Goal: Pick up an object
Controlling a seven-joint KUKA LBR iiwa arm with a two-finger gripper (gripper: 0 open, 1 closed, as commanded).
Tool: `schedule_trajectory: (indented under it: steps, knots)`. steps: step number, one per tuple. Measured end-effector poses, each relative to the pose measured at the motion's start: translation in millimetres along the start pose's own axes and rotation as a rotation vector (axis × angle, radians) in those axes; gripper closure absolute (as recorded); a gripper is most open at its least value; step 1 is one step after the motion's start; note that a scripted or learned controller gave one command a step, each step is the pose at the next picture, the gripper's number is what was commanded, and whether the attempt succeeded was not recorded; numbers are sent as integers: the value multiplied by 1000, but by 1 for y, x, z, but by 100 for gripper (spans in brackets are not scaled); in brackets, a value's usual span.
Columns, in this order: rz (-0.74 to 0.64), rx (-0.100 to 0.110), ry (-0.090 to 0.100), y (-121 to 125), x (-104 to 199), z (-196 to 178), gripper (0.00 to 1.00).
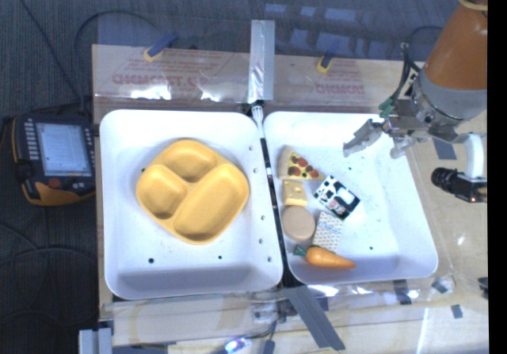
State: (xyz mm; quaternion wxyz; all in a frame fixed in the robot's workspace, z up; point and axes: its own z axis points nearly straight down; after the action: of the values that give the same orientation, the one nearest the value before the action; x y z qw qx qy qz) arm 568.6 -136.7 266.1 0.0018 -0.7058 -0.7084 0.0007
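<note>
My claw [379, 141] hangs spread wide and empty at the right bin's [420, 253] upper right — clear of the toys clustered lower left, where the carrot [326, 258] lies apart, easiest to take.

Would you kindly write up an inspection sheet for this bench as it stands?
Surface: two white bins, left bin and right bin.
Job's things: pizza slice, cheese block, round cookie, black-and-white card, carrot, all in the right bin.
Clutter: yellow divided tray in the left bin.
Grippers: claw open above the right bin, holding nothing.
Cables: black cable on the floor.
Surroundings: teach pendant, dark carpet.
</note>
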Motion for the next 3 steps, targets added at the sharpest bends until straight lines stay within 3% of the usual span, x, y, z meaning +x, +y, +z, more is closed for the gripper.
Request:
schedule_trajectory:
  steps: [1, 2, 3]
  knots:
    - [38, 2, 0, -21, -39, 115, 0]
    - [3, 1, 0, -31, 5, 141, 0]
    - [2, 5, 3, -31, 6, 134, 100]
